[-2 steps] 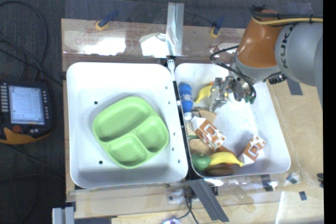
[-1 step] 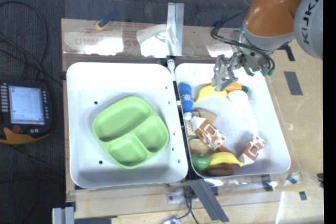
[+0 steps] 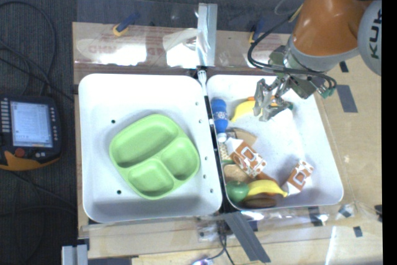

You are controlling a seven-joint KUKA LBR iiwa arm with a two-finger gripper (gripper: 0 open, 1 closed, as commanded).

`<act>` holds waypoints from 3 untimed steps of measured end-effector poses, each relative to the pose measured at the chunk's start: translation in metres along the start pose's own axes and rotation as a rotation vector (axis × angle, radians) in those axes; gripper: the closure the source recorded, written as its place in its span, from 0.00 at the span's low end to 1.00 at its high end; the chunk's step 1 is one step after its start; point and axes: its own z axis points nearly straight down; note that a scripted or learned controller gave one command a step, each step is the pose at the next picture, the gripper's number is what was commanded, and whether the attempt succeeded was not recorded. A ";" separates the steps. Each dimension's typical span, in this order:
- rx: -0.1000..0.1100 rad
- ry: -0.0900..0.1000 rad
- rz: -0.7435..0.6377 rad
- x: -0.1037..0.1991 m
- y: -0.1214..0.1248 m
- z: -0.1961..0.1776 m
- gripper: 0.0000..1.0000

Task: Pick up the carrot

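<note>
Camera view: the jaws [image 3: 268, 103] hang over the upper part of the right bin [image 3: 322, 152], just above a yellow banana [image 3: 242, 110]; how far apart they stand I cannot tell. A small orange piece [image 3: 250, 98] beside them may be the carrot, uncertain. The left bin [image 3: 99, 96] holds a green divided plate [image 3: 155, 155]

Arm [image 3: 329, 22] in from right, wrist bent down, gripper [image 3: 268, 102] low, fingers apart.
</note>
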 end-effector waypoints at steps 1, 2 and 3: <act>-0.004 0.002 -0.345 -0.031 0.027 0.034 1.00; -0.002 -0.001 -0.559 -0.057 0.014 0.033 1.00; -0.006 0.001 -1.015 0.003 -0.018 0.057 1.00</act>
